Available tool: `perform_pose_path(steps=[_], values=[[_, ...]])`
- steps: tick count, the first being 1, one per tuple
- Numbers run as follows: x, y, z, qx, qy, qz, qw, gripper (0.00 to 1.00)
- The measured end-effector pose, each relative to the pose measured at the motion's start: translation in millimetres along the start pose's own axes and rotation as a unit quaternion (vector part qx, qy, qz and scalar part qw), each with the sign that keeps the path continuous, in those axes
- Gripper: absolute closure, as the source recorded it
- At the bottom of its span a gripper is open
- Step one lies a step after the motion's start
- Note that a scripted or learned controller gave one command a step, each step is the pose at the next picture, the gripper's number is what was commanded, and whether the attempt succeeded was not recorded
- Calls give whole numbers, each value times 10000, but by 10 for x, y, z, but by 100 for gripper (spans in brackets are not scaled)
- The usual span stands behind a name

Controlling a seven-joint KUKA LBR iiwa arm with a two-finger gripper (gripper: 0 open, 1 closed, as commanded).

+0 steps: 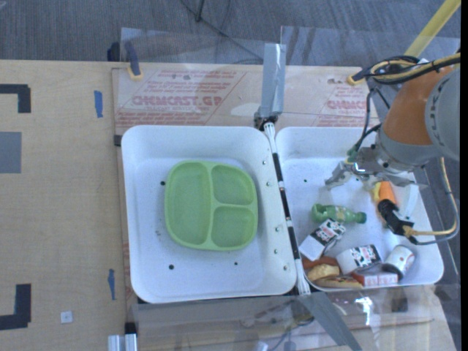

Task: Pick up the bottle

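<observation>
The bottle (338, 213) is small and green and lies on its side in the middle of the right bin (307, 152), with its cap end pointing right. My gripper (344, 174) hangs over the same bin, a little behind the bottle and apart from it. Nothing shows in the gripper. The grey arm with its orange band reaches in from the right above it.
A green divided plate (212, 205) lies in the left bin (146, 269). Just in front of the bottle sit two black-and-white cartons (329, 232) (360, 257), a white cup (400, 258), a brownish food item (325, 271) and a red piece (376, 276). An orange item (385, 193) lies right of the gripper.
</observation>
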State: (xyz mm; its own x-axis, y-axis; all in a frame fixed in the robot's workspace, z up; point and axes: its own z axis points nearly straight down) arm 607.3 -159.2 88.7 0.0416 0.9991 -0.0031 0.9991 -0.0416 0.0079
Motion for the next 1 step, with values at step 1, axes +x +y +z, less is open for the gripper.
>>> perform_pose_path(steps=[1], values=[[387,-567,-19,-15,7,-1171,9931,0]])
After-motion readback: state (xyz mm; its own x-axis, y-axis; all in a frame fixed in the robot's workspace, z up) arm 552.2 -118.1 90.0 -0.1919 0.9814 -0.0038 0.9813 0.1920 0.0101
